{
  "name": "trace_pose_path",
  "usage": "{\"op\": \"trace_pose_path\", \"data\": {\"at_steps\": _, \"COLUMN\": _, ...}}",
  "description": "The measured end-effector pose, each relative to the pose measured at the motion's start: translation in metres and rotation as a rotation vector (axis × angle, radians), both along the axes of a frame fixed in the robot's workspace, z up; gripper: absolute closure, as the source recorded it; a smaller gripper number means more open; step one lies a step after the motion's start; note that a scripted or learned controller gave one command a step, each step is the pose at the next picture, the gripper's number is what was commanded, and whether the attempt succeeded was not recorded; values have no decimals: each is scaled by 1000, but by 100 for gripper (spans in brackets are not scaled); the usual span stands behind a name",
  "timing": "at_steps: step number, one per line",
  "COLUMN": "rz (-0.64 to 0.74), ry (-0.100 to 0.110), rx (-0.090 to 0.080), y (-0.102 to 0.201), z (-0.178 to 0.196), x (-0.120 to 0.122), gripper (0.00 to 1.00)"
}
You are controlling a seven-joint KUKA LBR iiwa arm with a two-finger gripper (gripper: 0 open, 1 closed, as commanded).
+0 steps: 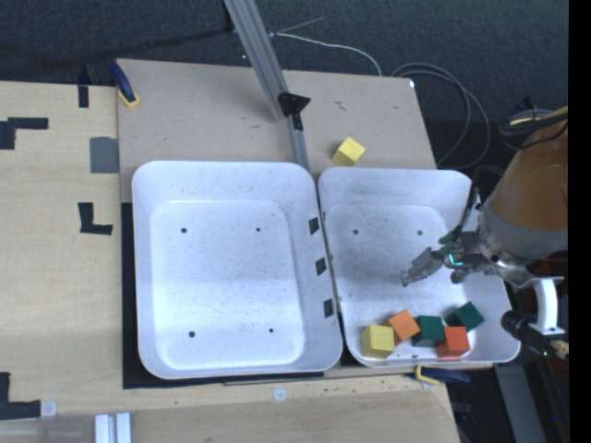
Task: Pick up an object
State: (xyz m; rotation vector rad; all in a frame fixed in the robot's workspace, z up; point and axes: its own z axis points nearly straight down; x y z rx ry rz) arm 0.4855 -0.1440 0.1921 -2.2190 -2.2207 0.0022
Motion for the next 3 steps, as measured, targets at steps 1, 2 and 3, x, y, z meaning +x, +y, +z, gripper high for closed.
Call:
{"op": "trace_pose_path", "data": {"at_steps": 1, "rz": 9, "ry": -4, "rx": 1, "y": 64, "z": 13, "x": 47, "gripper": 0}}
{"op": "trace_pose_path", "data": {"at_steps": 2, "rz": 9, "ry": -2, "rx": 2, "y": 141, "z": 7, "x": 89, "gripper": 0}}
{"op": "trace_pose_path", "data": {"at_steps": 3, "rz": 8, "ry": -4, "rx": 2, "y": 201, "z": -1, "x": 153, "gripper": 0}}
